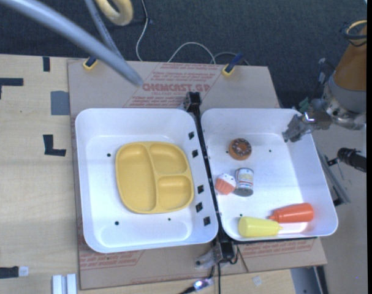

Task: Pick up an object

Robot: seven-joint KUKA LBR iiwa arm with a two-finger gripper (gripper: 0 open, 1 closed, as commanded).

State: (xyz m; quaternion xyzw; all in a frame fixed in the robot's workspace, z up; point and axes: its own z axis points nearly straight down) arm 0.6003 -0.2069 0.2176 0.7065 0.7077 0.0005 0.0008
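Note:
The right bin (308, 164) holds a brown doughnut (239, 148), a small silver can (244, 182) with an orange piece (225, 185) beside it, a yellow object (258, 226) and an orange bottle (292, 213) at the near edge. My gripper (296, 129) hangs over the bin's far right rim, away from all of these objects. Nothing shows between its fingers.
The left bin (94, 164) holds a yellow divided plate (154, 176). A black divider (201, 164) separates the two bins. A grey pole (63, 26) crosses the upper left, and cables run behind the bins. The arm's orange band (352, 63) is at the right edge.

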